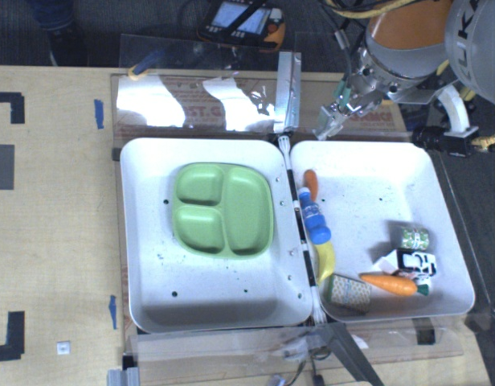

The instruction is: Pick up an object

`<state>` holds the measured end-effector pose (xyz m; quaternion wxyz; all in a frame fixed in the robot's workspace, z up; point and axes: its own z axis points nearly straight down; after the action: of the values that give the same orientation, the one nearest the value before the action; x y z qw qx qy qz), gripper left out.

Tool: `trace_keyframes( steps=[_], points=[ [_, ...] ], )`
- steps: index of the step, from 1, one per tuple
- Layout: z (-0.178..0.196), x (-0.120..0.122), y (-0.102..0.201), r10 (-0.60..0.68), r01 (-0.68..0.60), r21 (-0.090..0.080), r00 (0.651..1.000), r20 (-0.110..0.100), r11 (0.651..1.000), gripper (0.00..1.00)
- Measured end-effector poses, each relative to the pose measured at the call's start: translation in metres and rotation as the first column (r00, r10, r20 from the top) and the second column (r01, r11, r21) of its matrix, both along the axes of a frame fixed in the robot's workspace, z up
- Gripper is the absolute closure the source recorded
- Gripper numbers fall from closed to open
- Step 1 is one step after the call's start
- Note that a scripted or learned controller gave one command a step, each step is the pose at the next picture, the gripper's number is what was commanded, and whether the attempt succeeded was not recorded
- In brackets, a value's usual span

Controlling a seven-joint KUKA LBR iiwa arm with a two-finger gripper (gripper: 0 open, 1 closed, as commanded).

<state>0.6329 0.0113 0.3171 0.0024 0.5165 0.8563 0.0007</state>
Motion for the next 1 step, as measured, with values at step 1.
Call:
trace_keyframes(
  steps=[1],
  points=[
    [-0.0929,-0.029,-0.0429,0.036,-0.036,0.001,0.999,-0.003,0.999,1.0]
  ],
)
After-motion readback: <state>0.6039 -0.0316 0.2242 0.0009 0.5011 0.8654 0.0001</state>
